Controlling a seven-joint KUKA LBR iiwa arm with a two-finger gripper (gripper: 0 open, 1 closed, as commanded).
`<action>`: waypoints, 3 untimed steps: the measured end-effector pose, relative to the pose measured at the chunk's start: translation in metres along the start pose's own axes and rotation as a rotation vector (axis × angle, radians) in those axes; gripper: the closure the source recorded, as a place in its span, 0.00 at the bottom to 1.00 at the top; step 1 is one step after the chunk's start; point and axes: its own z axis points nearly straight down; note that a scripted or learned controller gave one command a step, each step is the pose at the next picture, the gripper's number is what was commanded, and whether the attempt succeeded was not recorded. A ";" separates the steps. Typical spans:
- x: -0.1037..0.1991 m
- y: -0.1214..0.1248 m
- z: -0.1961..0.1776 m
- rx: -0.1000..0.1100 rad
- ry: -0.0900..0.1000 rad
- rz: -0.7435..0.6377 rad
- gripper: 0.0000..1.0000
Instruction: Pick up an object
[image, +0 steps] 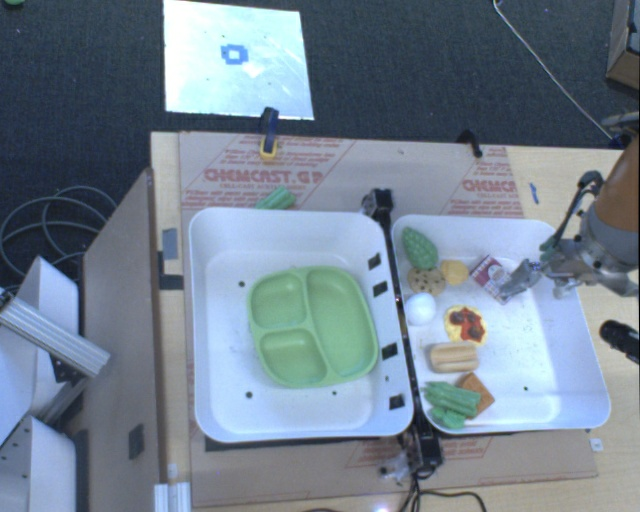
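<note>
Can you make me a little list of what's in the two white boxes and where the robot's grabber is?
left bin: holds a green divided tray
right bin: holds toy food
toy food near the divider: green corn cob, cookie, white egg
toy food in the middle: small pizza, hot dog
toy food at the front: green pea pod
small red and white packet: just left of the tool
tool: low over the right bin's far side
holding anything: cannot tell
</note>
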 end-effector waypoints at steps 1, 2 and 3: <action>0.030 -0.049 -0.043 -0.003 0.001 -0.001 0.00; -0.013 -0.062 0.017 0.000 -0.001 0.002 0.00; 0.003 -0.057 0.092 -0.002 0.000 -0.002 0.00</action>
